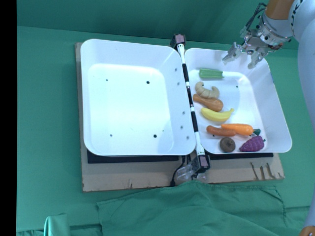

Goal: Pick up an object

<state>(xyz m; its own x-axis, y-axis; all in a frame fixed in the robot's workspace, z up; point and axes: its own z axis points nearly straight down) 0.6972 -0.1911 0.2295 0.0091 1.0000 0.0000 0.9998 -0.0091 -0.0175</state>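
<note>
The objects to choose from all lie in the right bin (275,109). Using the yellow banana (217,114) near that bin's middle as the landmark: just beyond it lies an orange sweet potato (208,103), touching or nearly touching it, and beyond that a pale croissant (206,90). Farther toward the back lies a green okra pod (211,73). Toward the front of the banana are two carrots (231,130), close side by side, then a brown round kiwi-like piece (227,144) and a purple grape bunch (252,144) at the front edge.

The gripper (243,55) hangs above the bin's far right corner, well beyond the banana, its fingers spread apart with nothing between them. Part of the letters "KUKA" shows on the arm (300,6) above the orange band.

Left of the banana, past the black-and-white divider strip (190,97), sits the left bin (88,97).
</note>
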